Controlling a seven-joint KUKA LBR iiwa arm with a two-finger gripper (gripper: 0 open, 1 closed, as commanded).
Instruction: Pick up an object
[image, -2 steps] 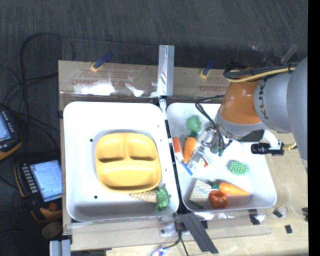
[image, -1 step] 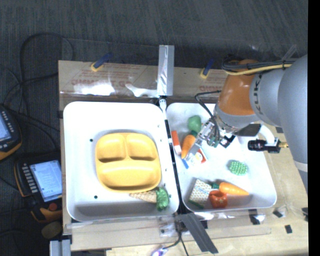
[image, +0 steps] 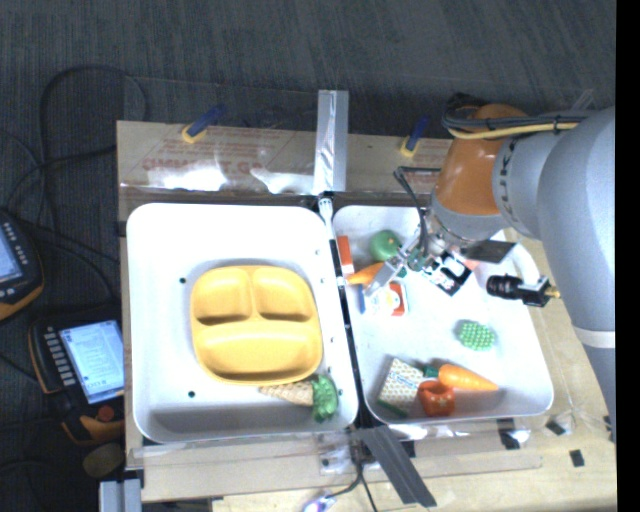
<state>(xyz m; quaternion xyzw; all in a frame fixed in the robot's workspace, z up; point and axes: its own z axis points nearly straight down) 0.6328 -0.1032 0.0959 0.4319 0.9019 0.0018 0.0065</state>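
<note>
1. The likely target, a small orange carrot-like toy (image: 366, 272), lay in the right bin (image: 520, 340) near its upper left corner, just left of the gripper (image: 398, 266).
2. The gripper hung low there; I could not tell how it was set or whether it gripped anything.
3. A green round toy (image: 384, 243) sat just above it, crowding the approach.
4. Farther below lay a green knobbly piece (image: 477, 335) and a larger carrot (image: 465, 378).
5. Well left, the yellow divided plate (image: 256, 322) filled the other bin.

Just beside the gripper (image: 392, 270), an orange carrot-like piece (image: 364, 273) lies slantwise with a round green toy (image: 384, 243) just beyond it, while a green knobbly ball (image: 477, 335), a carrot (image: 463, 377) and a red pepper (image: 436, 398) lie well apart from it.
</note>
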